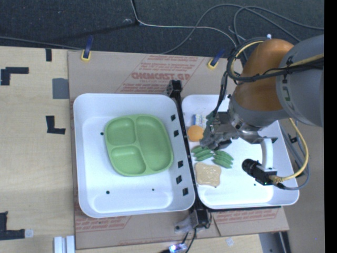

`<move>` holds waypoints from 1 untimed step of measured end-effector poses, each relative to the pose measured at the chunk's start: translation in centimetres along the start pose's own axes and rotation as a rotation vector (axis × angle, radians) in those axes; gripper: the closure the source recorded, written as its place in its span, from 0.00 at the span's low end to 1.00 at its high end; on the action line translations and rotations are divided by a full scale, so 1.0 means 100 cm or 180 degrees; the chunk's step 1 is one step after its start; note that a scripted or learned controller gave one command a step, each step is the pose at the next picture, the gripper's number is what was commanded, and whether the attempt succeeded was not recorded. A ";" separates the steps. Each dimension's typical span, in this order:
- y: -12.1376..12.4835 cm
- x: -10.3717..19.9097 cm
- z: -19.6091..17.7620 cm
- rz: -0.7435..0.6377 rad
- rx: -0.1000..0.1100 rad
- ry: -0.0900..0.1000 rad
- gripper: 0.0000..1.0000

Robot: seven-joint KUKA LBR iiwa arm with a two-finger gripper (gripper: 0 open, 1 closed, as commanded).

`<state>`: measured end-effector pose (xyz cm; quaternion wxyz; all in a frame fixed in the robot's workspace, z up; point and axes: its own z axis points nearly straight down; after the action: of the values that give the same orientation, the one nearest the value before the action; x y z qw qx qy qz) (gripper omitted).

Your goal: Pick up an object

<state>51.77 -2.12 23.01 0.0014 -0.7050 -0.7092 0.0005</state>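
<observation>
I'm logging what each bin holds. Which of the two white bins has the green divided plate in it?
The left bin holds the green plate; the right bin holds small food items and the gripper.

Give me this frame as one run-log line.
gripper: low in right bin, over green bean pods | grasp: cannot tell | nearby: orange ball, bread slice | left bin: green divided plate

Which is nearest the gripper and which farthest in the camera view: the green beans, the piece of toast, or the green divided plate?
From the gripper:
1. Green beans, just below it in the right bin.
2. Piece of toast, lower still, same bin.
3. Green divided plate, across the divider in the left bin.
</observation>
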 end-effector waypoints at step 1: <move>0.007 0.050 -0.007 -0.0003 -0.0004 -0.0001 1.00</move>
<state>52.43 2.86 23.72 0.0008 -0.7047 -0.7095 0.0002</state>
